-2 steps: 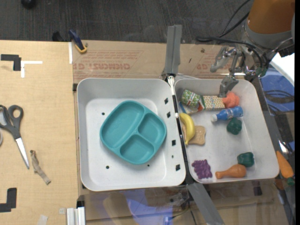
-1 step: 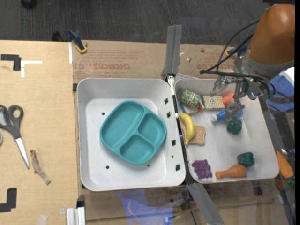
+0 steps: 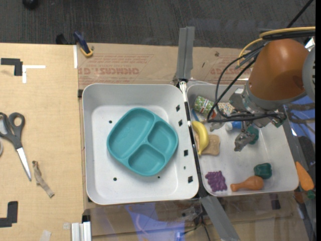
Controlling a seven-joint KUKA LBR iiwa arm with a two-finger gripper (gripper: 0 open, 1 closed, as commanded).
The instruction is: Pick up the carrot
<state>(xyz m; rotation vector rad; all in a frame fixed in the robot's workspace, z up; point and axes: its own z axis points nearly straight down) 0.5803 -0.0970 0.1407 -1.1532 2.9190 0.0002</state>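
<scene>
Orange band (image 3: 278,69) of the arm sits nearest the camera, at the upper right of the frame, with the tool (image 3: 245,139) hanging below it over the middle of the right bin (image 3: 273,152). Whether the tool is apart or together cannot be determined from this view. Nothing is visibly clamped in it.

Layout, largest first:
- Left bin (image 3: 95,149), centre of the frame, holds a teal divided plate (image 3: 143,142).
- Right bin holds a banana (image 3: 200,136) at its left wall, an orange club-shaped toy (image 3: 247,184) and a bunch of purple grapes (image 3: 216,181) along its lower edge, and a green pepper (image 3: 263,170) just above the orange toy.
- Carrot (image 3: 303,175) lies at the far right of the frame, at or just past the right wall of the right bin. It is long and tapered, and it runs from upper left to lower right. A green patch that may be its top shows at its lower end.

Handling, as a judgement:
- Carrot appears to be a light, rigid toy with a smooth and somewhat slippery skin. It is unlikely to be fragile.
- Take hold across the thicker middle of the body, at right angles to its long axis. The taper may let it slide out of a grip near the thin end.
- The nearby bin wall may obstruct one side of the grip.

Relative position: the carrot lies to the lower right of the tool, well apart from it, with the green pepper roughly between them.
</scene>
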